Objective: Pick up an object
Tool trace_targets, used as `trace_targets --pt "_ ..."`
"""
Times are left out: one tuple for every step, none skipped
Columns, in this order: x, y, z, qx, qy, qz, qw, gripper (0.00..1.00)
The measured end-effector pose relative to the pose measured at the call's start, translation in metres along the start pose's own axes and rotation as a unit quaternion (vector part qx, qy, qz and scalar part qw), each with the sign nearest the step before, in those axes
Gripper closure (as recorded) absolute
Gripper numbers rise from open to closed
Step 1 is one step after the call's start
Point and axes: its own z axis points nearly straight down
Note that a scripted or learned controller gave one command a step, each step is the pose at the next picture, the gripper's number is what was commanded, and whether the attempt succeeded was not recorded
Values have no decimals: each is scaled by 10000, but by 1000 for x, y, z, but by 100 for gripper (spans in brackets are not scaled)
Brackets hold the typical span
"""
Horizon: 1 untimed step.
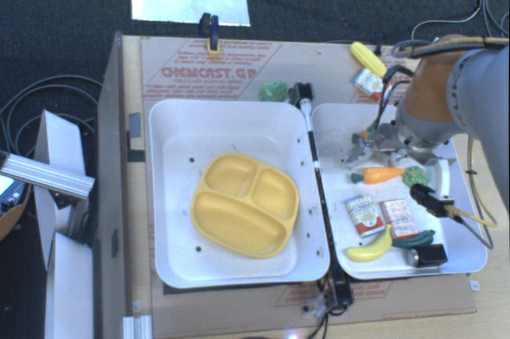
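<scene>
The right bin point(470, 246) holds an orange carrot point(381, 175) with a green leafy piece point(415, 175) at its right end. In front of these lie two small red-and-white cartons point(363, 215) point(399, 219), a yellow banana point(371, 248), a dark green piece point(417, 238) and a black cylinder with a silver end point(424, 255). My gripper point(365, 146) is low in the back left part of this bin, just behind the carrot's left end. Nothing visibly sits in it. A yellow divided tray point(245, 204) lies in the left bin point(171, 170).
Behind the bins, on the cardboard, lie a yellow corn-like piece point(368, 58), a small carton point(368, 82) and a green lump point(273, 92). A black divider bar point(313, 154) runs between the bins. The grey arm point(470, 90) covers the right bin's far right corner.
</scene>
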Motion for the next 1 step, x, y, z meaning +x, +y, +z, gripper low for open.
trace_targets --pt "8 47 3 170 10 18 9999 0"
